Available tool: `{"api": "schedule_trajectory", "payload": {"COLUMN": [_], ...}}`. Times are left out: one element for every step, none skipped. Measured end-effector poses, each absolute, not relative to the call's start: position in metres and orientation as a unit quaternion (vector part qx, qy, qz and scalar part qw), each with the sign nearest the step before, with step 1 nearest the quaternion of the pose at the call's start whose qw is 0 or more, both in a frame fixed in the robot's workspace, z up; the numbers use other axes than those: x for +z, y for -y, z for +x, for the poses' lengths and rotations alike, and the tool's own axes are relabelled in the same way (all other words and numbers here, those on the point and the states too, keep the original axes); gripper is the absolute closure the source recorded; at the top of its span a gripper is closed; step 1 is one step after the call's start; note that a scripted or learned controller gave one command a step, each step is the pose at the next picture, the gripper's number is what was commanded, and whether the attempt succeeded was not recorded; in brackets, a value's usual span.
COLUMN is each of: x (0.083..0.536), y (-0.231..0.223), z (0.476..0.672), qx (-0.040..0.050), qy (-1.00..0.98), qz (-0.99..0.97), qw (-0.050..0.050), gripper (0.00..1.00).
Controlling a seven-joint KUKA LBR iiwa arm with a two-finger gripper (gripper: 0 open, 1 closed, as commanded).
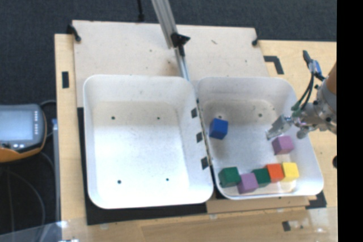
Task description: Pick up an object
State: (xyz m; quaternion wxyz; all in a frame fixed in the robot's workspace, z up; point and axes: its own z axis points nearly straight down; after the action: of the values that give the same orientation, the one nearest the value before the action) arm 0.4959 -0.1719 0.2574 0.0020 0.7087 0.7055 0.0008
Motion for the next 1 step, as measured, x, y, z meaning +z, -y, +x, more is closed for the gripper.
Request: {"api": "schedule_trajectory", "payload": {"x": [0.2574], "y": [0.172], "z": [0.496], "qx": [0.0008], "qy": [-0.705], "qz": [0.709], "qw": [0.002], "gripper": [0.0]}}
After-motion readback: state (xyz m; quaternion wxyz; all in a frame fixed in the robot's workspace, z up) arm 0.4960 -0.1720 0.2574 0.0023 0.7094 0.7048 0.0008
